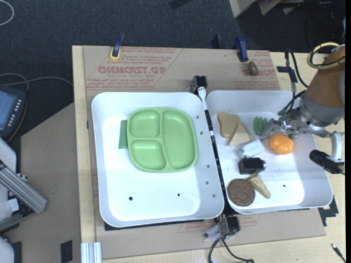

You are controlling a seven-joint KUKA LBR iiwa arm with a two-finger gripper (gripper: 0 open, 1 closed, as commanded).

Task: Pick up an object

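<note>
- The green tray (162,139) lies in the left bin (109,196).
- The orange ball (281,144) sits in the right bin (312,193), near its far right corner.
- It looks round, light and smooth, with no long side; gripping across its middle seems best.
- The pincer (278,126) hangs just beside it; whether it is apart or together cannot be told.

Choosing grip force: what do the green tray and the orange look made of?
Green tray: seemingly moulded plastic, matte to satin, uniform colour with soft-edged compartments. Orange: probably plastic toy fruit, smooth with even colour; real fruit can't be ruled out.
</note>
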